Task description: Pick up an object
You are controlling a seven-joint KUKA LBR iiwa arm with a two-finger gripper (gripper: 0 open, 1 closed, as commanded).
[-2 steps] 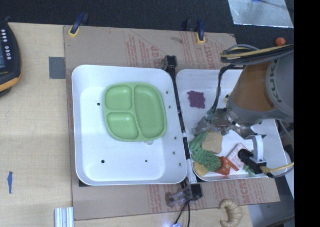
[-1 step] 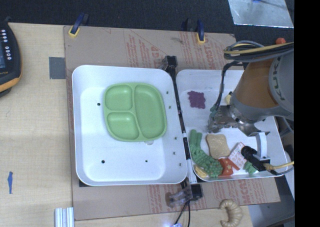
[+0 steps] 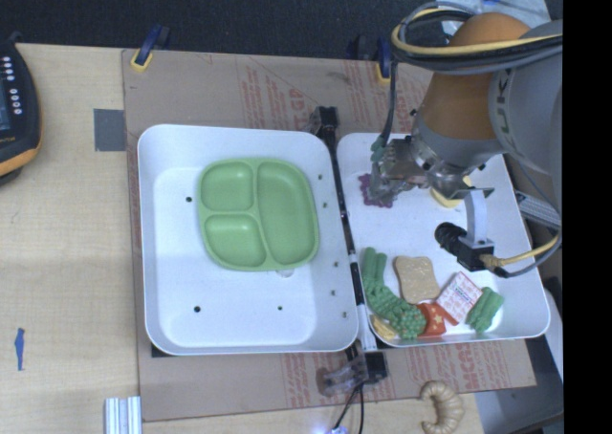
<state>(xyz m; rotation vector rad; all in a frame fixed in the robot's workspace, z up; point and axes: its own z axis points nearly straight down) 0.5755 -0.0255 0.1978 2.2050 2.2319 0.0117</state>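
In the right bin (image 3: pixel 512 222), the jaws (image 3: pixel 390 172) half-hide a purple object (image 3: pixel 375 191); their state is unclear.

Even overhead light, soft shadow inside the left bin (image 3: pixel 153 231); slightly soft, grainy focus throughout

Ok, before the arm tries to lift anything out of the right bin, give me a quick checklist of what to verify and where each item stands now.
1. Gripper over the right bin: ok.
2. Gripper at the purple object: ok.
3. Purple object between its fingers: cannot tell.
4. Purple object apart from the food pile: ok.
5. Green divided plate sits in the left bin, out of the way: ok.
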